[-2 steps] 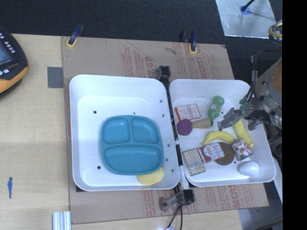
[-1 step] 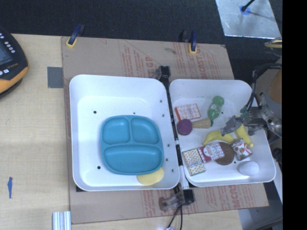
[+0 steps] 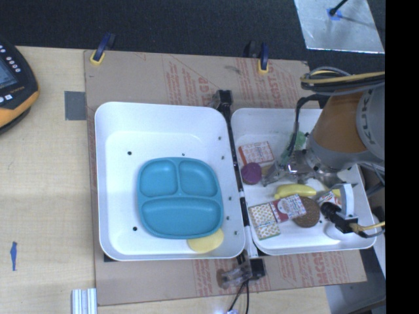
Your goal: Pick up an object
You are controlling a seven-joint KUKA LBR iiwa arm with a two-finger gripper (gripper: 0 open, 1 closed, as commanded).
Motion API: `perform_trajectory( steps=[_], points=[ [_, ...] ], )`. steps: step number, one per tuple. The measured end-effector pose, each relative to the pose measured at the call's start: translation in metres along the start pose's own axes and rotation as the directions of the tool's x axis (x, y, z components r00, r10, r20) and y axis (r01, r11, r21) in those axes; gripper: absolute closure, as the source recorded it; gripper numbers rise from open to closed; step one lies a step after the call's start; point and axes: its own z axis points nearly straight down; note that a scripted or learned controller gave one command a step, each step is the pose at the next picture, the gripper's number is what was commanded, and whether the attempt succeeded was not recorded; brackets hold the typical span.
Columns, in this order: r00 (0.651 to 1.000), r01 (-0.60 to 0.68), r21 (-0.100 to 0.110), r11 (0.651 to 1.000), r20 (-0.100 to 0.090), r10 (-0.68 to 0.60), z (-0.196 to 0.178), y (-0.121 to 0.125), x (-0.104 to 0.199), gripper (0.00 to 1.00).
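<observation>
Your arm reaches in from the right, and its two-finger gripper (image 3: 283, 173) hangs low over the right-hand shallow white bin (image 3: 243, 124). You cannot tell from this view how the pincer stands.

Candidate objects lie close together in that bin:
- the small purple round piece (image 3: 251, 173), just left of the gripper;
- the yellow banana-shaped toy (image 3: 296, 191), just below it;
- the flat printed cards (image 3: 256, 152), probably thin and hard to lift off the floor;
- the brown disc (image 3: 306, 216).

Judge the banana as light, stiff and somewhat slippery. Take it across its narrow middle.

Room is tight. The dividing rims sit just left of the purple piece, and the neighbours nearly touch. Lift straight up.

The left-hand white bin (image 3: 105, 175) holds a blue compartment tray (image 3: 179, 197) with a pale yellow object (image 3: 205, 243) at its lower edge; open floor surrounds them.
</observation>
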Motion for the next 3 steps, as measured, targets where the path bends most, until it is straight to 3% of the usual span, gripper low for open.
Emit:
perform_trajectory(
  steps=[1, 2, 3],
  points=[
    [1.000, -0.006, 0.016, 1.000, 0.000, 0.006, -0.004, 0.100, -0.021, 0.00],
    [1.000, -0.012, 0.003, 1.000, 0.002, 0.012, -0.047, -0.021, -0.051, 0.00],
    [1.000, -0.002, -0.008, 1.000, 0.004, 0.002, -0.004, 0.055, -0.047, 0.00]
  ],
)
